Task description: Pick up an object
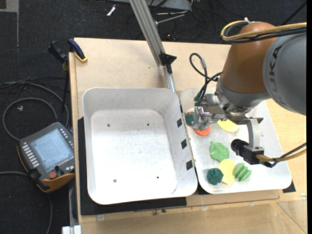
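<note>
Arm (263, 62) over right bin (278, 179) | end effector (201, 118) grip unclear | orange object (202, 129) directly beneath

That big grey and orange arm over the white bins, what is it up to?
The arm reaches in over the right bin, trying to pick something up. Its gripper is down by an orange-red piece near the bin's left wall; whether it has hold of it is unclear. A pale yellow piece, green leafy pieces and a dark green lump lie nearby. The left bin sits alongside.
</note>
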`<action>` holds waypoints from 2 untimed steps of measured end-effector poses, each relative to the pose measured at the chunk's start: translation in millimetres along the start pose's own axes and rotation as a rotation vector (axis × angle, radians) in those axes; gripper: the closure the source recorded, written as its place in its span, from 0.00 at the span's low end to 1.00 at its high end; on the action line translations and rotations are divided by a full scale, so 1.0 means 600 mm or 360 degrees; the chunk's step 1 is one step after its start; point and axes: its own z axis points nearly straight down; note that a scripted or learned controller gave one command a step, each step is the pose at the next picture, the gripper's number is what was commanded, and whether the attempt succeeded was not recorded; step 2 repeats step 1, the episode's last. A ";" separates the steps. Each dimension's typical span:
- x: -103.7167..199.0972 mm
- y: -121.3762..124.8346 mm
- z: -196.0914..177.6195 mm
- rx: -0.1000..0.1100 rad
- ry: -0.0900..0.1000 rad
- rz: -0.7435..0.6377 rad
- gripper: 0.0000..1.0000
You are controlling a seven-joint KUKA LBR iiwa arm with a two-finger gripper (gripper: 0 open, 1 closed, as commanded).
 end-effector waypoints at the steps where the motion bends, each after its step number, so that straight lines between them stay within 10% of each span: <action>1: 0.083 0.005 -0.003 0.0000 0.0000 0.0000 1.00; 2: 0.083 0.005 -0.003 0.0000 0.0000 0.0000 1.00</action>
